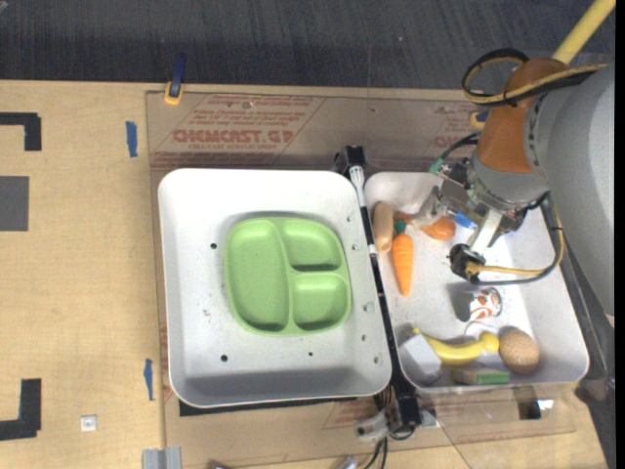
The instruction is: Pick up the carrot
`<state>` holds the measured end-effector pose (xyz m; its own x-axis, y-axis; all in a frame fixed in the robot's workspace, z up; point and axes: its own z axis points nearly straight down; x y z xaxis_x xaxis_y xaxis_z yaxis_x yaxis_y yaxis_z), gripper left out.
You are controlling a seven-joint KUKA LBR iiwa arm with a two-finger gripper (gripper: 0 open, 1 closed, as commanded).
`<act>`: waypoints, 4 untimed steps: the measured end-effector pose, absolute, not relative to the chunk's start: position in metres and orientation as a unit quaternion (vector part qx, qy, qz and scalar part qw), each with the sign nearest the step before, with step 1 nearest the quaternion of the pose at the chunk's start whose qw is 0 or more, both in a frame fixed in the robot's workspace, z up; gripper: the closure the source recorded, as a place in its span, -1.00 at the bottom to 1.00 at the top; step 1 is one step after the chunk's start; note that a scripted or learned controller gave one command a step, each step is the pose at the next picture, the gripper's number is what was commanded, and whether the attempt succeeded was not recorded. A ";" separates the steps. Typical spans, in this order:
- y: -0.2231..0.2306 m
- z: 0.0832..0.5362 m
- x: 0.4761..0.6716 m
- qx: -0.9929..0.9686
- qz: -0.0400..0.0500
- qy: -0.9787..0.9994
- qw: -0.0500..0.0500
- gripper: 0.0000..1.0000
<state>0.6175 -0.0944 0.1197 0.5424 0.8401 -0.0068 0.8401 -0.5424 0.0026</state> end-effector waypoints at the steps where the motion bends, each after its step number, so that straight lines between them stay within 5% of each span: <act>1: -0.093 0.094 0.599 0.872 0.000 0.489 0.000 -1.00; 2: -0.003 0.188 0.541 0.891 0.004 0.454 -0.002 -1.00; 3: -0.008 0.184 0.538 0.893 -0.002 0.450 -0.002 -1.00; 4: 0.003 0.184 0.516 0.913 -0.003 0.408 -0.004 -1.00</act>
